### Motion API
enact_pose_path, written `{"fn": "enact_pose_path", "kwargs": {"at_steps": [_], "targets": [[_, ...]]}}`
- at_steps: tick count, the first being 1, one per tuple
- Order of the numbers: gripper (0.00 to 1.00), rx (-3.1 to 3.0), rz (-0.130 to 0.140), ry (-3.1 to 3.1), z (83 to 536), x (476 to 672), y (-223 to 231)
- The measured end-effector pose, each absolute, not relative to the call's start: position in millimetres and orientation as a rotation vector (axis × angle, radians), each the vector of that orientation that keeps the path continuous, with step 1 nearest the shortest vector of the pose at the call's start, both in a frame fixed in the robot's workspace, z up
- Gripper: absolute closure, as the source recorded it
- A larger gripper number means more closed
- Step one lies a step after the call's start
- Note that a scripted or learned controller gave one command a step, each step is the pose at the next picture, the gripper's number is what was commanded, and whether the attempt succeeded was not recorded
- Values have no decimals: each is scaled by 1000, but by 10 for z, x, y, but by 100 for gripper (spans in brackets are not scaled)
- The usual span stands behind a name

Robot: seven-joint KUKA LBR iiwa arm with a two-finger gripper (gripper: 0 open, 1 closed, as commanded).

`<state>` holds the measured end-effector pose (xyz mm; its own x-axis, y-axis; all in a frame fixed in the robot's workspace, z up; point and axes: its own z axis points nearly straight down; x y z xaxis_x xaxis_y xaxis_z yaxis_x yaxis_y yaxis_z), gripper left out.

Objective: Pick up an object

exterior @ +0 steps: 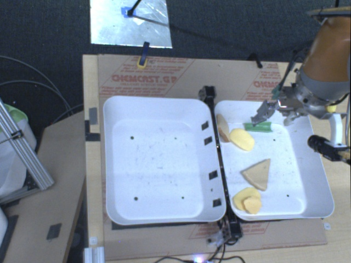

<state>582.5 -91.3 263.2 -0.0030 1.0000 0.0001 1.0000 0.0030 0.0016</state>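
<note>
Pincer (262, 115) hovers at the right bin's (312, 163) far edge above a green piece (258, 127); whether spread, I cannot tell. Yellow pieces (242, 139) lie inside.

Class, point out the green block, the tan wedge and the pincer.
green block (259, 127), camera view, its middle.
tan wedge (258, 174), camera view, its middle.
pincer (262, 115), camera view, between the fingertips.

green piece (258, 127): flat, top of right bin
yellow lump (242, 139): just below it
tan wedge (258, 175): mid-bin
</note>
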Motion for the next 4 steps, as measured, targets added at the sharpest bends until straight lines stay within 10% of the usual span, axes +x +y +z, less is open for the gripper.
{"fn": "enact_pose_path", "kwargs": {"at_steps": [1, 2, 3, 4], "targets": [[0, 2235, -15, 2227, 1006, 5103, -1140], [100, 2218, 4, 2221, 1199, 5174, -1128], [100, 2215, 6, 2218, 844, 5634, -1490], [100, 2218, 5, 2221, 954, 5615, -1476]]}}
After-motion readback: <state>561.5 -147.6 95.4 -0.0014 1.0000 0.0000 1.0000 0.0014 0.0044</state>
